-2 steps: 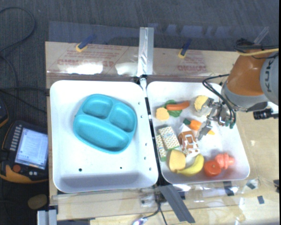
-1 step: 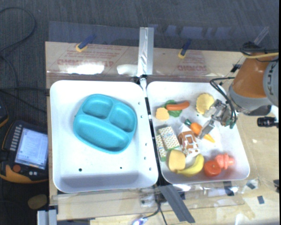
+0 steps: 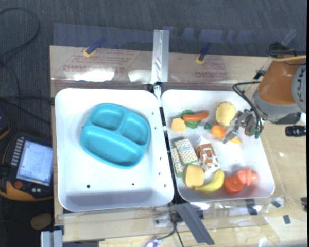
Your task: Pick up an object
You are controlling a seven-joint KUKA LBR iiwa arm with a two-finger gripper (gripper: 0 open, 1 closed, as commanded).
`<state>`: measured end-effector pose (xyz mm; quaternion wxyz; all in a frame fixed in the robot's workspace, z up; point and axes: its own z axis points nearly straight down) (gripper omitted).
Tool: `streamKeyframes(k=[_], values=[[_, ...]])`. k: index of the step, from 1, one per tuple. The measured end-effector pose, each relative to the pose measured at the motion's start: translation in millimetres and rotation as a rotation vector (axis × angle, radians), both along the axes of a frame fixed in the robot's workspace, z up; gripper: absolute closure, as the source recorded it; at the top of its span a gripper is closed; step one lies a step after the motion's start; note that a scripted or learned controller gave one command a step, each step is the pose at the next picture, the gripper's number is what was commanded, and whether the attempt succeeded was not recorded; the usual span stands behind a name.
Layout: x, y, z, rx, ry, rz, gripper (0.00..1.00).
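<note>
Toy orange (image 3: 218, 131) lies just left of the end effector (image 3: 240, 127), whose grip state I cannot tell, right-centre of frame.

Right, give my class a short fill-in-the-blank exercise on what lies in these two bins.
1. The blue divided tray lies in the ____ bin.
2. The banana lies in the ____ bin.
3. The hand reaches in from the view's ____ side.
4. The tray is split into ____ compartments.

Missing words: left; right; right; three
</note>
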<state>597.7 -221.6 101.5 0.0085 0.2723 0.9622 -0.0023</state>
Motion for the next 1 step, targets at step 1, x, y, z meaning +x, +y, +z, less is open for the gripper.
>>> streamKeyframes(k=[1], values=[[-0.6, 78.3, 70.1, 0.009, 0.014, -0.079, 1.0]])
